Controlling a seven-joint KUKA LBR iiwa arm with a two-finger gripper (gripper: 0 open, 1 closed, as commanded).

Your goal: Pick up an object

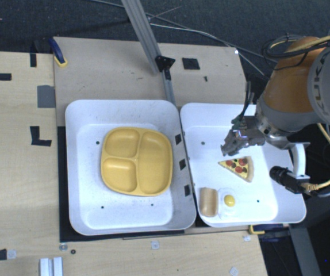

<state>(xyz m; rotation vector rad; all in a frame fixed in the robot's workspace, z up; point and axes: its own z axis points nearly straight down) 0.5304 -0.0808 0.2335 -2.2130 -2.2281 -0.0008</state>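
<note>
Camera view shows you the pincer [232, 147] hovering just up-left of the triangular toy pizza slice [238, 167]; you cannot tell its grip state; the yellow divided plastic plate [137, 160] lies far left.

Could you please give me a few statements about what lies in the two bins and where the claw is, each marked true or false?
1. The yellow divided plate lies in the left bin. True.
2. The pizza slice lies on the yellow divided plate. False: it lies on the floor of the right bin, apart from the plate.
3. The claw is over the right bin, close above the pizza slice. True.
4. The fried egg lies in the left bin. False: it is near the front of the right bin, beside the bread piece.
5. The yellow divided plate has food in its compartments. False: nothing lies in its three compartments.
</note>
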